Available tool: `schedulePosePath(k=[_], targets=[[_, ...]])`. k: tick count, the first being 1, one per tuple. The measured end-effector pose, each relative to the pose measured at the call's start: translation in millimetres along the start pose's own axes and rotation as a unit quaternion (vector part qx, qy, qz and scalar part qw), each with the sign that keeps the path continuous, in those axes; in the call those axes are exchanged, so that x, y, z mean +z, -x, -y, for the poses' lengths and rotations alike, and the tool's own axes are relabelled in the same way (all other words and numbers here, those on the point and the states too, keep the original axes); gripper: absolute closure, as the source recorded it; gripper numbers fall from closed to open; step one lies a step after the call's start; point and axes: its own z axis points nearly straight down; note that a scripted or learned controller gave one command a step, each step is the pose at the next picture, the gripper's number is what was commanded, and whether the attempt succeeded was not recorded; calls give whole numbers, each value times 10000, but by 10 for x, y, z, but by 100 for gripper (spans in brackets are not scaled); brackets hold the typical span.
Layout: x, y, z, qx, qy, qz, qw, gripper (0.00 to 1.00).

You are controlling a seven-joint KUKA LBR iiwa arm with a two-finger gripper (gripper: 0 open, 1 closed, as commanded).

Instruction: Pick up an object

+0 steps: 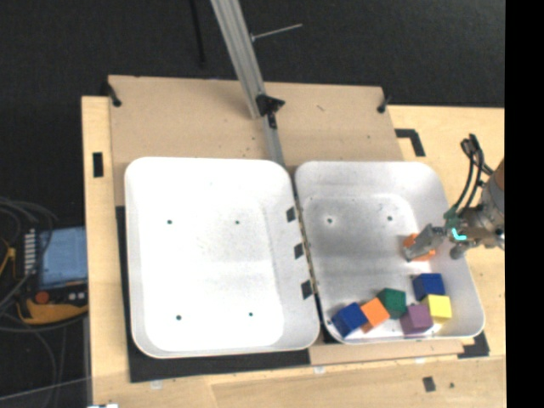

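Pale wooden bench [238,117] on dark black floor [102,24], cables [25,228] at left.

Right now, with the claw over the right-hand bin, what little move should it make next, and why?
Probably a short move down and toward the near corner. The gripper sits above bare floor of the right bin, by its right wall, while the blocks are clustered nearer the front: a blue block and a yellow block lie closest. Whether it already holds anything is unclear.
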Motion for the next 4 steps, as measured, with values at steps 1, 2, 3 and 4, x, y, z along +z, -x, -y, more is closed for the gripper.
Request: schedulePosePath(k=[1,2,3,4], targets=[[-15,2,-6,7,18,5,10000,0],[407,2,15,25,-12,13,10000,0],[838,-28,26,28,-17,10,10000,0],[1194,-38,-34,3,42,13,10000,0]])
